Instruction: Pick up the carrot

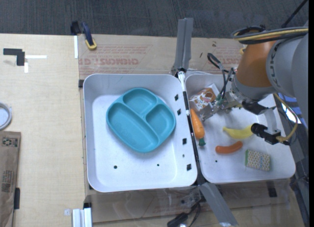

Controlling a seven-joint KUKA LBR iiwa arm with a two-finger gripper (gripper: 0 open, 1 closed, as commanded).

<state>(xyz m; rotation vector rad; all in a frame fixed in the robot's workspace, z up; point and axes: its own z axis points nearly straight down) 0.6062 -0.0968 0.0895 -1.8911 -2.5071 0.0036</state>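
Bench: two white bins [93,123]
Carrot [197,124]: likely light, rigid, smooth; grasp mid-body
Gripper [214,107]: opening indeterminate; grasp not discernible

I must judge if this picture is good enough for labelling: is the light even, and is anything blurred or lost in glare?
Camera view: the light is soft and even, with faint shadows; the white right bin is bright yet keeps detail; the orange tapered carrot is sharp; the grey arm's hand sits small and dim under the wrist, its outline hard to read.
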